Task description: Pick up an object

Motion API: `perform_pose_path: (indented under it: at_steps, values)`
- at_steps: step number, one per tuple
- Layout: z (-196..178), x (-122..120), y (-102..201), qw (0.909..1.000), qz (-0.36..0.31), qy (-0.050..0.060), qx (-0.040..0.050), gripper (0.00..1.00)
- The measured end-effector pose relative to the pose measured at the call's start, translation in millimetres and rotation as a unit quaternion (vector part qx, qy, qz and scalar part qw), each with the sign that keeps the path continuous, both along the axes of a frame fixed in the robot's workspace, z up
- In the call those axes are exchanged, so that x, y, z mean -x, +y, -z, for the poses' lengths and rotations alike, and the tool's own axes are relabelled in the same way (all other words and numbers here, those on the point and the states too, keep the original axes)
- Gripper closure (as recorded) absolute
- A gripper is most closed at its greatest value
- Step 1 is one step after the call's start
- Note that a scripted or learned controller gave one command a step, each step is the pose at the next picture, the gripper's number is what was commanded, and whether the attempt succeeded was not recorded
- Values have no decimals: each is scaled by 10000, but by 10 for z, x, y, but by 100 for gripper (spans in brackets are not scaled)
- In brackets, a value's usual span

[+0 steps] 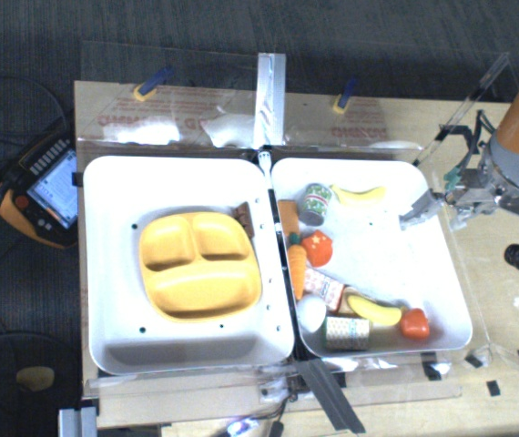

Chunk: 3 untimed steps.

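We see 2 white bins side by side. The left bin (105, 244) holds 1 yellow divided tray (200, 264), lying flat in its middle. The right bin (442, 271) carries the pickable things, crowded along its left wall and near edge: a small can (315, 202) and a banana (360, 191) at the far end, a tomato (317, 248), a carrot (296, 267), a second banana (374, 310) and a tin (346, 332) nearer. The gripper (421, 209) hangs over the bin's far right rim, apart from all of them. We cannot tell how its jaws stand. We judge it staged there to descend.
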State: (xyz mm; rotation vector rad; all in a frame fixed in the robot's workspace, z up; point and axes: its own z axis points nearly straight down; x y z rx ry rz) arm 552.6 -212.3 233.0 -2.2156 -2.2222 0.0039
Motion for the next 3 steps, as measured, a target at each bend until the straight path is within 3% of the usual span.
perform_pose_path:
  at_steps: [1,2,3]
  values:
    - [1029,-591,428,9999,-137,4,4,0]
    - [943,-1007,1108,9988,-489,-2,6,0]
    - [1170,-822,1077,9885,-1515,-4,8,0]
